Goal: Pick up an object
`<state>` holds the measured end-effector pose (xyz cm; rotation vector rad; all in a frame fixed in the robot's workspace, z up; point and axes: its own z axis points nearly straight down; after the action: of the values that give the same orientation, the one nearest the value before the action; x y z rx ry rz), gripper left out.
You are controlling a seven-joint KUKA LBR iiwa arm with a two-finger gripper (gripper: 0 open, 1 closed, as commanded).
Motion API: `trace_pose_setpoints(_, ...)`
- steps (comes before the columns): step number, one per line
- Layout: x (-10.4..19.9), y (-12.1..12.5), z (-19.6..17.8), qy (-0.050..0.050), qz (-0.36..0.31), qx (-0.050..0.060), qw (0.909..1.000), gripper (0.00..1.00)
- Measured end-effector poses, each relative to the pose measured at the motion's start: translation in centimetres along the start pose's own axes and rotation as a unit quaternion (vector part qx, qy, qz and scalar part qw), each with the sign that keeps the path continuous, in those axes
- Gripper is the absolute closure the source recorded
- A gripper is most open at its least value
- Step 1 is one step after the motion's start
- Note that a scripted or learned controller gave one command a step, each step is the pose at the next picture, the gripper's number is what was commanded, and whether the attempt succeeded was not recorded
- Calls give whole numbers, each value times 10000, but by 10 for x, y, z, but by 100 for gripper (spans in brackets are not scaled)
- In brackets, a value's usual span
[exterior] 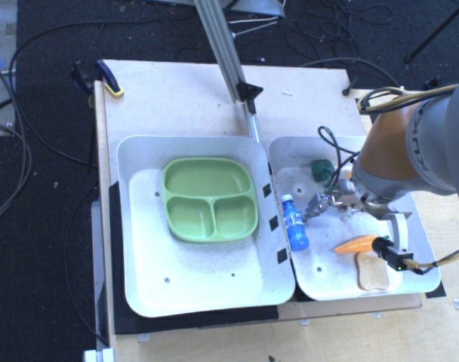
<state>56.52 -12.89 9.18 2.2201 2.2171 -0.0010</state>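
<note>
The right bin (320, 285) holds a blue bottle with a white cap (294, 224) lying near its left wall. A small dark green object (321, 170) sits toward the back of it. An orange carrot-shaped piece (355, 244) lies at the front right, and a tan slice-shaped piece (373, 271) lies just in front of the carrot. My gripper (317, 204) hangs low over the middle of this bin, just right of the bottle and below the green object. Nothing shows held in it. The grey arm with its orange band (388, 149) covers the bin's right side.
The left bin (139, 277) bears a light green divided plate (211, 199). A slanted metal pole (223, 40) runs from the top down to the gap between the bins. Black cables (329, 143) loop above the right bin. The bench edge lies just in front of both bins.
</note>
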Motion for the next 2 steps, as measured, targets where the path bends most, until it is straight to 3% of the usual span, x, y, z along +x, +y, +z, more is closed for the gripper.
trace_pose_setpoints(1, -1, 1, -13, -8, 4, -24, 10000, 100)
trace_pose_setpoints(2, 4, 10, -69, 13, -20, -5, 10000, 100)
